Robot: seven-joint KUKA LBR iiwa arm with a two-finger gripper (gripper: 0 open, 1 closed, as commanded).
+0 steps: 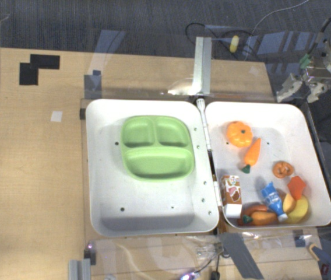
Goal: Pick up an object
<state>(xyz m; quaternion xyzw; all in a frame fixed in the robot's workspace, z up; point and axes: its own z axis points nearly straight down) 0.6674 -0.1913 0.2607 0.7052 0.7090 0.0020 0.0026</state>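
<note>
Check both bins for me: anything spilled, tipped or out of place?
Nothing spilled or damaged. The green divided plate lies flat in the left bin. In the right bin, most toys crowd the near right corner, and the small carton sits against the divider wall.

A wooden bench [31, 156] bore two shallow white bins side by side. The left bin [104, 206] held a green plate [157, 146] with three sections, lying flat near its middle. A metal post [203, 63] stood behind the seam between the bins. Black patches [37, 67] marked the bench at the far left, and a small pale square [56, 116] lay below them. Thin cables [270, 17] trailed over the dark floor [124, 10] beyond, one ending near a yellow plug [233, 42]
</note>
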